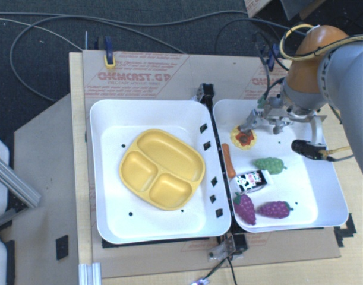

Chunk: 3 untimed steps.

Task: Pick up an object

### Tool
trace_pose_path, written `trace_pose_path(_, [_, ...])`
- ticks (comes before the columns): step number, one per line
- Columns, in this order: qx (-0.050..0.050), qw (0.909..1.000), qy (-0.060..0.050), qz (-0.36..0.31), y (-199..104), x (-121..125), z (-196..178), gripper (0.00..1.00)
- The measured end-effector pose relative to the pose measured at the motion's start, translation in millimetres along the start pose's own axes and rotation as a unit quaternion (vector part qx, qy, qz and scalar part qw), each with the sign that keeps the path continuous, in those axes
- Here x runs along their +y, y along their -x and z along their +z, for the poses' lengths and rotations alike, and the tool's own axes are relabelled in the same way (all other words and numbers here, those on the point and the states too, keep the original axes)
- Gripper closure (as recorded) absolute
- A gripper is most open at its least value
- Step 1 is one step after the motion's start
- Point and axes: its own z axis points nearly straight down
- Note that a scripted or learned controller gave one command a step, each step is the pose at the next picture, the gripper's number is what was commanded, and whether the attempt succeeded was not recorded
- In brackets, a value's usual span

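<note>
Counter bears two bins; pincer (265,119), grip state unclear, hovers at two o'clock from pizza toy (243,138).

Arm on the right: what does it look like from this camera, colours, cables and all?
The arm is a thick grey tube with a rounded orange band above the wrist. A yellow cable loops beside the band. The hand is grey metal with dark cables.

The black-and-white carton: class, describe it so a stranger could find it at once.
Look in the right bin, the one without the yellow divided plate. Near the bin's middle, just right of the orange carrot and below the green toy, lies the carton. It alone is boxy with cow-like patches; both purple grape bunches are below it.
</note>
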Motion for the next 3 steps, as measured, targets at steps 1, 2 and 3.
trace_pose_path(1, [0.000,1.0000,0.005,-0.001,-1.6,3.1,-14.7,1.00])
trace_pose_path(2, [-0.002,1.0000,0.003,0.000,2.4,10.4,-61.7,1.00])
trace_pose_path(3, [-0.002,1.0000,0.003,0.001,10.4,6.0,-115.9,1.00])
